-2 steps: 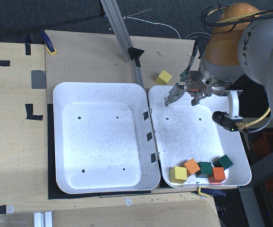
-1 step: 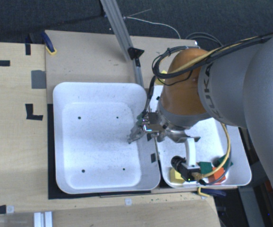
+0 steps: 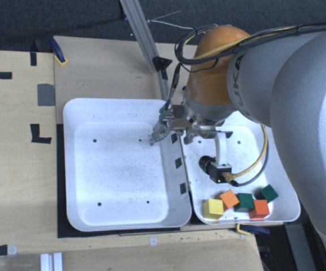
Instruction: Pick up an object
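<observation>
Hovering gripper (image 3: 168,130) near bin divider, 5 blocks (image 3: 239,202), labels perhaps unreadable

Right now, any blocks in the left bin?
No. The blocks, such as the yellow block, sit clustered in the right bin, while the left bin shows bare white floor.

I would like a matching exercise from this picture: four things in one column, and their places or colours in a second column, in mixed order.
Column one:
1. yellow block
2. end effector
3. dark green block
4. left bin

Column two:
A. over the ridge between the two bins
B. white, with small dark dots on its floor
C. leftmost of the blocks in the right bin
D. farthest right of the blocks

Pairs: 1-C, 2-A, 3-D, 4-B
</observation>
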